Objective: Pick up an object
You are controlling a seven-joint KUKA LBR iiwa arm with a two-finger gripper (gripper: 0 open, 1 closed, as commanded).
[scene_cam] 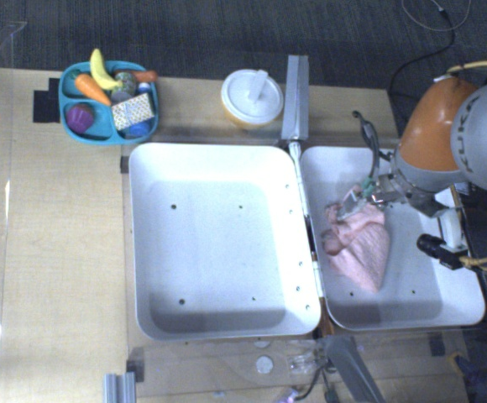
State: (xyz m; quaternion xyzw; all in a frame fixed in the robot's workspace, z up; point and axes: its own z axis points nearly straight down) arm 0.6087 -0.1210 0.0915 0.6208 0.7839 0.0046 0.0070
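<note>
The arm [479,133] is grey and rounded, with a glossy orange band [428,133] above the wrist. Dark lettering marks the grey shell at 3 o'clock. The gripper [369,193] is small, metal and dark, with greenish bits

A pale pink cloth [359,246], seemingly plain, lies in a white bin [445,305]; the arm [470,137] shows grey and orange.

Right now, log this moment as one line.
arm: over right bin | tool: at pink cloth's upper edge | grasp: unconfirmed | left bin: untouched
</note>
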